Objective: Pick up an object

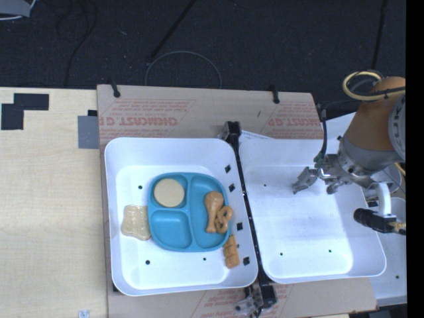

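bins: two white, left bin point(126, 158), right bin point(298, 244) | left bin holds one blue divided tray point(173, 230) carrying a round tan disc point(168, 192) and a tan pretzel-like piece point(217, 212); pale slice point(136, 222) beside tray, small brown chunk point(231, 252) at its lower right | gripper point(318, 182) over right bin, fingers spread, nothing between them | arm partly cut off at right

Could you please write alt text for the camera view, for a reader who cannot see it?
The gripper hangs open above the right bin, holding nothing. In the left bin a blue divided tray holds a round tan piece and a pretzel-like piece; two more tan pieces lie beside the tray.
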{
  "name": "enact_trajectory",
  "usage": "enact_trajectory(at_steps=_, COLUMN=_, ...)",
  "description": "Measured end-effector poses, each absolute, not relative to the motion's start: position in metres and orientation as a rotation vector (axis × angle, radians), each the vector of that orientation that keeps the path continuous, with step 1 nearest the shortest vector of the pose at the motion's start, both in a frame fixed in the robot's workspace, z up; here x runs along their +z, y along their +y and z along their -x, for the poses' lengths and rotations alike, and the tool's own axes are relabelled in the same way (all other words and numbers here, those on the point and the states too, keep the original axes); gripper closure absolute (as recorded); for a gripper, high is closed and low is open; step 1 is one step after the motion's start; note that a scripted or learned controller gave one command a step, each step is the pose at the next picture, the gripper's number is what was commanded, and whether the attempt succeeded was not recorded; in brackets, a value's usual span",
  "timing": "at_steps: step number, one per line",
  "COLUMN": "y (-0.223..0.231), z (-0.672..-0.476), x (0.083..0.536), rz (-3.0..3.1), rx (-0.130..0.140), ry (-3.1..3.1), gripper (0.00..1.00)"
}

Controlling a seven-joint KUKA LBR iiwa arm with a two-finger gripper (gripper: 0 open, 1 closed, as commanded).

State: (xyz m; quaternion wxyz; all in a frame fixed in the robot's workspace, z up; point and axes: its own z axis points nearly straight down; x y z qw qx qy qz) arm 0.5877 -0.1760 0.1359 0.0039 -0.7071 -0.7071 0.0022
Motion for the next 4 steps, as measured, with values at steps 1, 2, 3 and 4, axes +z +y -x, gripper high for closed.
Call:
enact_trajectory(at_steps=1, y=-0.175, z=-0.587, x=0.085, rz=2.219, rx=0.004, ry=-2.217, gripper=0.00)
enact_trajectory(at_steps=2, y=-0.176, z=-0.588, x=0.097, rz=2.222, rx=0.003, ry=-2.217, gripper=1.00)
enact_trajectory(at_steps=3, y=-0.175, z=-0.589, x=0.160, rz=2.221, rx=-0.001, ry=-2.224, gripper=1.00)
enact_trajectory(at_steps=4, y=-0.181, z=-0.586, x=0.222, rz=2.222, rx=-0.002, ry=-2.225, gripper=1.00)
